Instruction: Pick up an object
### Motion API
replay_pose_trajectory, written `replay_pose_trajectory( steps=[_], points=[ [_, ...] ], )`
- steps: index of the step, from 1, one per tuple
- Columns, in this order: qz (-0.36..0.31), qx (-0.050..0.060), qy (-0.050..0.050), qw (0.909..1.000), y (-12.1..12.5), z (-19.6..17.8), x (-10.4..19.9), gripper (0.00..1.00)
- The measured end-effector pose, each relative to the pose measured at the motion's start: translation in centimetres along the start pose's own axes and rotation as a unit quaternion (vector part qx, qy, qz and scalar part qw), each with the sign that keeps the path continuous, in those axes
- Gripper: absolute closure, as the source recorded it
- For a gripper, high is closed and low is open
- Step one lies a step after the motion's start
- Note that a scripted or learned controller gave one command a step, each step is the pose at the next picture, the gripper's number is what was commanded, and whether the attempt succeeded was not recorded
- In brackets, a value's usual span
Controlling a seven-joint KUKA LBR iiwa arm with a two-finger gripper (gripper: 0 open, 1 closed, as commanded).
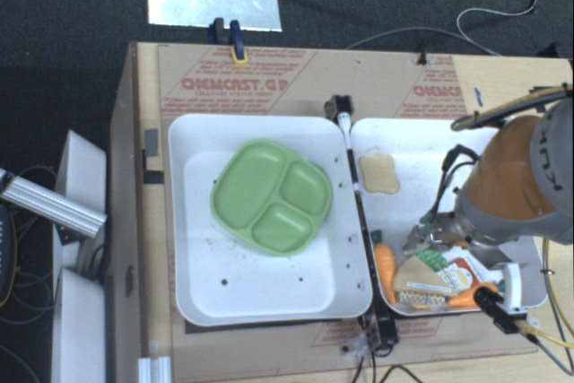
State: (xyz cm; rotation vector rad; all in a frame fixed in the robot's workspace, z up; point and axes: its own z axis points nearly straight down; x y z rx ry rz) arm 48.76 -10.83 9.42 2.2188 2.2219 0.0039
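The arm's gripper point(429, 233) hangs low over the right bin point(413, 159) — its grip impossible to judge from above — with the cluttered packet point(430, 282) just below it toward the near edge, a carrot point(385, 269) lying alongside lengthwise.

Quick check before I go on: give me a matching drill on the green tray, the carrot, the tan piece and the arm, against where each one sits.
Things:
1. green divided tray
2. carrot
3. tan flat piece
4. arm

Places:
A. right bin, far end near the divider
B. left bin, middle
C. over the right bin, reaching in from the right
D. right bin, near end by the divider

Pairs: 1-B, 2-D, 3-A, 4-C
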Motion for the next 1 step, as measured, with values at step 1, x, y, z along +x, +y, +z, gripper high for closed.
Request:
replay_pose_trajectory(
  steps=[1],
  points=[
    [-0.001,0.000,0.000,1.0000,0.01,-9.05,5.77,1.00]
  ],
)
